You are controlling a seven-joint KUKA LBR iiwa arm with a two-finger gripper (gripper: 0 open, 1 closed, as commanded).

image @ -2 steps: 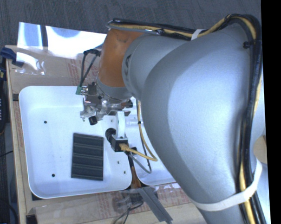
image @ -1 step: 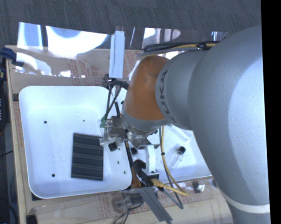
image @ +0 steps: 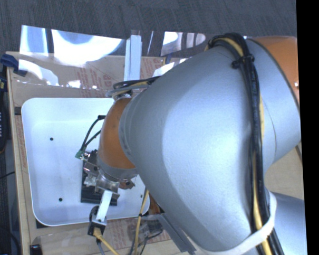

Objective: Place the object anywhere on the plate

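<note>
My grey arm (image: 213, 148), with its orange band (image: 110, 145), reaches in from the right and covers most of the view. Its wrist points down into the left white bin (image: 50, 155). The gripper (image: 94, 186) sits low over that bin's near right part, close to the floor. A dark flat shape (image: 89, 195) lies right under the wrist. I cannot tell whether it belongs to the gripper or is a separate thing. The arm hides the right bin and whatever lies there.
The left bin's floor shows bare white with two small dark dots (image: 51, 138) on its left half. Its near wall (image: 63, 222) runs just below the gripper. Clear shiny panels (image: 71, 43) stand behind the bins. Cables (image: 117, 253) trail at the front edge.
</note>
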